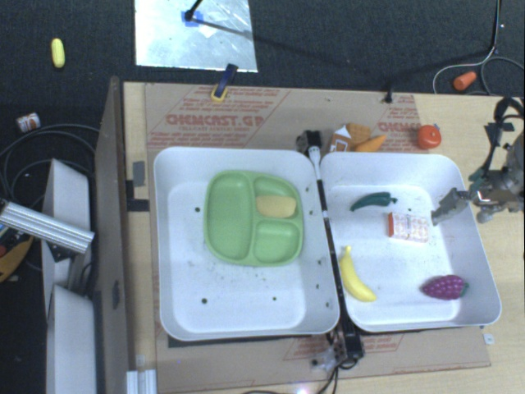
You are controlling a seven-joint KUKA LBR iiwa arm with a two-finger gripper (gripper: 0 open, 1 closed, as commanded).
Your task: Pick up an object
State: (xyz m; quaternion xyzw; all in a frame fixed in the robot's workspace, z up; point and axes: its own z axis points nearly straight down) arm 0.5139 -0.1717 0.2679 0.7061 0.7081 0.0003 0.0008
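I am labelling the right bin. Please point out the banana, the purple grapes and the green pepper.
banana (355,276): camera view, middle of its curved body.
purple grapes (444,286): camera view, centre of the bunch.
green pepper (373,201): camera view, middle of its dark body.

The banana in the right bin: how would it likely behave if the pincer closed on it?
The banana looks like a smooth, glossy toy, so probably light, rigid and a bit slippery. Its curved, tapering shape may let it pivot or squirt out of a narrow grip. It lies flat beside the bin wall, which could crowd one side.
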